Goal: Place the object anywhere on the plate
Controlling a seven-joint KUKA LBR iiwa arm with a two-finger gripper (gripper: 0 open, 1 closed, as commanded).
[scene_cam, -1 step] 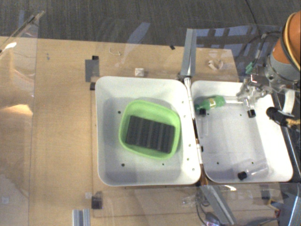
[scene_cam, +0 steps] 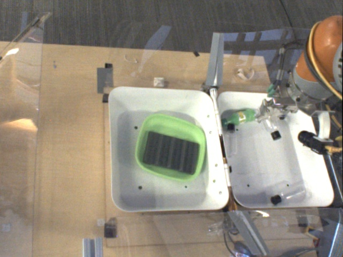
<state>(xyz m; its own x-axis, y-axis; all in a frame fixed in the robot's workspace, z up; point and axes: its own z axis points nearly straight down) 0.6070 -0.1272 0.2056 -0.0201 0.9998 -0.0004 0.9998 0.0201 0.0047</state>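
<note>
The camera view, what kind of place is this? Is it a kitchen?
Probably not a kitchen, more likely a robot lab. A robot arm reaches over a wooden bench bearing two white bins, the left bin holding a green plate, the right bin a green object.

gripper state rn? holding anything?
Gripper: over the right bin, at the end of a green bottle-like object; open or shut cannot be told, grasp unconfirmed.

floor: dark grey carpet [scene_cam: 134,7] | bench: light wood [scene_cam: 53,143] | light: bright glare patches at left
</note>
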